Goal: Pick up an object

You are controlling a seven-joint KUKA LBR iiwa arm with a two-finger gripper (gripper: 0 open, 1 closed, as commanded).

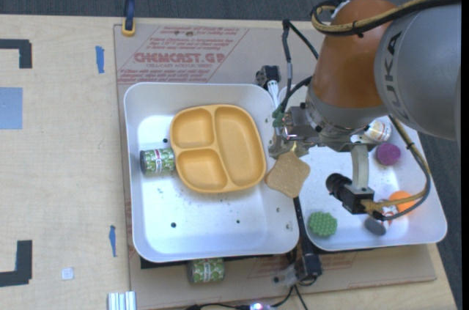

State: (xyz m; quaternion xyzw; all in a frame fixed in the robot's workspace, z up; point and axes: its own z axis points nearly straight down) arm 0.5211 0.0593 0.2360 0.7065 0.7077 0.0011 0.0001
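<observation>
Orange wrist band looms closest, hiding much. Gripper sits just above the toast on the wall between bins; we cannot tell its state. We'd lower straight and centre on the toast, probably untouched.

Board reads "CHEMCAST GP"; arm reads "KUKA".

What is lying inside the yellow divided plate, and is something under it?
All three compartments of the yellow divided plate look bare. A green can lies against its left edge. What the plate covers in the left bin is hidden.
</observation>
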